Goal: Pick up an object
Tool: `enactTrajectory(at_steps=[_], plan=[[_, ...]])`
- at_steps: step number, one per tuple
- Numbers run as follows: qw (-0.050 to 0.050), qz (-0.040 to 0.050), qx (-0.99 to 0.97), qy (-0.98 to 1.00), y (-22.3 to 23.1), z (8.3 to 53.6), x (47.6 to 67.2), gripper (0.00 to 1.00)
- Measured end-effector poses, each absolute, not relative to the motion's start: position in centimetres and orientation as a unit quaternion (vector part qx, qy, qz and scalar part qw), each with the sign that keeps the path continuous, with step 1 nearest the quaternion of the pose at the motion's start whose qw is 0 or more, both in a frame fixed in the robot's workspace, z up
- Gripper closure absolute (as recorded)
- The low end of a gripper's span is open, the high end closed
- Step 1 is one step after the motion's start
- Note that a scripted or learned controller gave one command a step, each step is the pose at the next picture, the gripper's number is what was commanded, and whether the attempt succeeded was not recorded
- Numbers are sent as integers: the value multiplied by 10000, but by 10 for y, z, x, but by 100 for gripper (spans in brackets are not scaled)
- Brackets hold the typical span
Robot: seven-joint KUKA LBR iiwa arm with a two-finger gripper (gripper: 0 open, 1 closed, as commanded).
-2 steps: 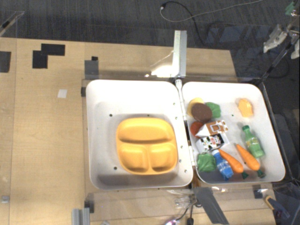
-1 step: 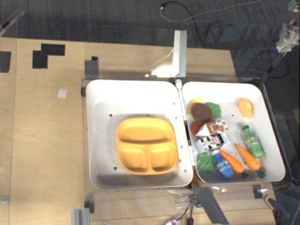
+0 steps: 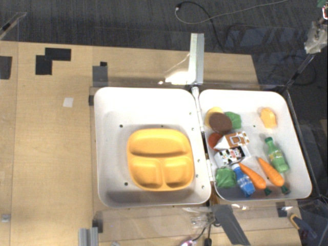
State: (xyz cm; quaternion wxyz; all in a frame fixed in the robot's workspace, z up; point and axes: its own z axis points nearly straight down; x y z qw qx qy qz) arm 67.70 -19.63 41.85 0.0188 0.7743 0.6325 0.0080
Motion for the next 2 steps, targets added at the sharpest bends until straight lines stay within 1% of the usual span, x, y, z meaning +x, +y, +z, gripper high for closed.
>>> enactTrajectory(at_steps=[2], plan=[[256, 101, 7701, 6373, -194, 444, 679, 100]])
